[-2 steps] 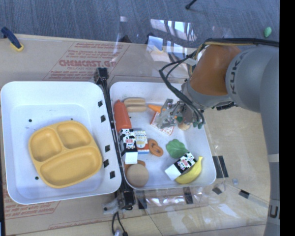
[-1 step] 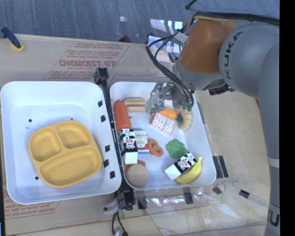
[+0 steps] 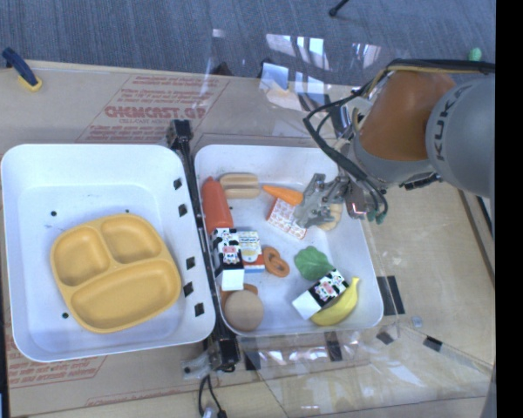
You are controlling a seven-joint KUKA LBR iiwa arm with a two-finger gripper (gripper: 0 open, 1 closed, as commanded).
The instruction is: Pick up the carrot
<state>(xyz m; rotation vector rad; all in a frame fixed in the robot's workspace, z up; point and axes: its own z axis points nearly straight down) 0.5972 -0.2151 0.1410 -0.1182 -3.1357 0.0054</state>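
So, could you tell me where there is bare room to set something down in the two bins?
Left bin: bare floor above the yellow tray and along the left wall. Right bin: crowded; carrot, sausage, pretzel, banana and more fill it, with the gripper there.

Bench (image 3: 436,259) light wood tone, partly covered by brown cardboard sheet (image 3: 113,111) with red print. Two shallow white bins side by side on it: left bin (image 3: 22,233), right bin (image 3: 366,268), walls touching at black clips (image 3: 181,133). Blue-and-yellow clamp (image 3: 22,70) at far left corner. Clear plastic panel (image 3: 331,355) along near edge.
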